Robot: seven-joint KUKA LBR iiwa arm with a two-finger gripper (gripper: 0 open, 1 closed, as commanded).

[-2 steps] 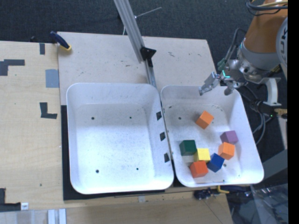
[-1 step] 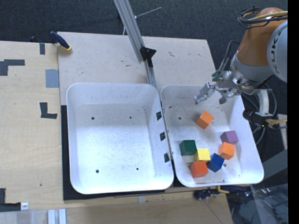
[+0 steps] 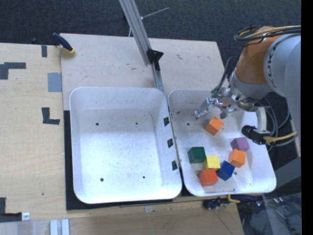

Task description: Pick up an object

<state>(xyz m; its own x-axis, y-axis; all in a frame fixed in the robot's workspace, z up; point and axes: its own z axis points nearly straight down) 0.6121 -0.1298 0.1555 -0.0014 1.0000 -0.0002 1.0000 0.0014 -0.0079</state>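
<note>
My gripper (image 3: pixel 211 114) hangs over the upper part of the right bin (image 3: pixel 259 180), its two metal fingers spread open. An orange cube (image 3: pixel 213 126) sits tilted just in front of and below the fingertips, and I see nothing clamped between them. Further toward the front of the same bin lie a green cube (image 3: pixel 196 154), a yellow cube (image 3: pixel 212 161), a red-orange cube (image 3: pixel 208 177), a blue cube (image 3: pixel 225 171), a second orange cube (image 3: pixel 237 157) and a purple block (image 3: pixel 239 143).
The left bin (image 3: pixel 78 131) stands beside the right one, with a shared wall between them. A slanted metal pole (image 3: pixel 142 33) runs down from the top to the bins' back edge. Black cables (image 3: pixel 264 136) hang by the right bin's right side.
</note>
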